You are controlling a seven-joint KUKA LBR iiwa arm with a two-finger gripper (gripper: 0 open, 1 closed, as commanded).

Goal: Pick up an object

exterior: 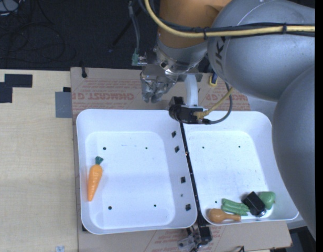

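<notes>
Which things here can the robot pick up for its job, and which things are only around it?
For the job: toy carrot, green vegetable, black block, green piece, orange-brown piece, tool.

Just around: left bin, right bin, cardboard sheet, wooden bench.

The arm (266,51) is seen reaching in from the right, its broad grey links filling the upper right of the view. The orange band (190,7) is seen at the top centre, just above the wrist, and a yellow cable is looped around it. Below the band, the gripper (153,91) is pointed downward and held up high. The state of its tips cannot be made out.
</notes>
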